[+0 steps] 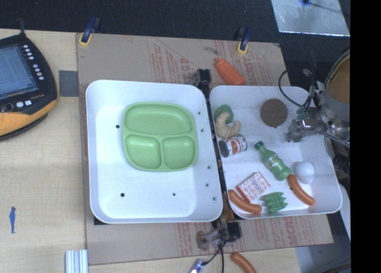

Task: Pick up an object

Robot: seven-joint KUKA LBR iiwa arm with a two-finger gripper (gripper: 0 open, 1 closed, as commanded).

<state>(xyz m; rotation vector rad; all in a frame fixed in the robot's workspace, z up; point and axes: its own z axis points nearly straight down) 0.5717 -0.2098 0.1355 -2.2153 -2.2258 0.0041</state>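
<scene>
— Where's the gripper (pixel 296 130)?

— Over the right bin (pixel 333 203), at its right rim, holding nothing; I can't tell its state. Nearest are the brown disc (pixel 274 112) and green bottle (pixel 272 160).

— Risks?

— The bottle could roll away. Cardboard covers the bench; dark floor behind.
</scene>
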